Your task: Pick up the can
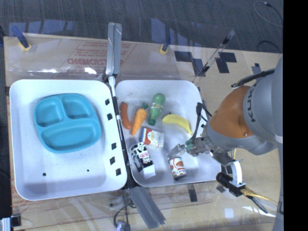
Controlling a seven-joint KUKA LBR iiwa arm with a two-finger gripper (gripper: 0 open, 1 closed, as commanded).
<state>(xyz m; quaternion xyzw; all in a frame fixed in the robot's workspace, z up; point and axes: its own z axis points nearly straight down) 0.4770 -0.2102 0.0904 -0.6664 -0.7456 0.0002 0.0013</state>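
Tray (67, 121) in left bin (24, 177); can (177, 167) near right bin's (144, 86) front, banana (177, 122) behind it.

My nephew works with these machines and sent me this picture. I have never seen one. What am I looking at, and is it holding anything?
A single camera looks down at a slant on a bench with two shallow white bins. The grey and orange shape at the right is a robot arm. Its tool reaches into the right bin, just above a small can; I cannot tell whether it grips the can. That bin also holds a banana, a green bottle, a carrot, a sausage, a small pouch and a cow-print carton. The left bin holds a blue divided plate.
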